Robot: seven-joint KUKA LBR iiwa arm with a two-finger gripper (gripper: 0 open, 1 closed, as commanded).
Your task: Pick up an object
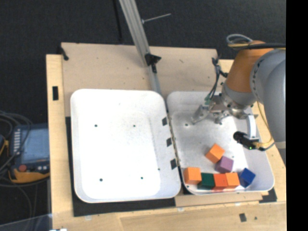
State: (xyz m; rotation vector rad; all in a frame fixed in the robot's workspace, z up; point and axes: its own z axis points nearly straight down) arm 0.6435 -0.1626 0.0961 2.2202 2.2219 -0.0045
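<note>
Blocks are all piled down in the near end of the right bin (192, 102), a shallow white plastic tray with rounded corners and a scuffed, speckled floor. They look like small painted wooden cubes with crisp edges. Along the near wall there's an orange block (193, 174), a dark green block (207, 180), then 2 more orange ones (220, 180) (232, 179) touching side by side, and a blue block (247, 176) tilted at the right end. Just above that row sit a purple block (224, 164) and another orange cube (215, 153), turned on a diagonal.

The gripper (208, 117) is up at the far end of the same bin, well apart from the pile, metal fingers pointing left with nothing between them. Honestly can't tell if they're spread or pressed together from here. The arm behind it is smooth grey with a glossy orange band (243, 71).

The left bin (115, 143) is the same white tray, just a few dark specks on its floor. Both sit on a pale wooden bench (96, 61), and a ribbed aluminium rail (137, 28) slants across the back.
</note>
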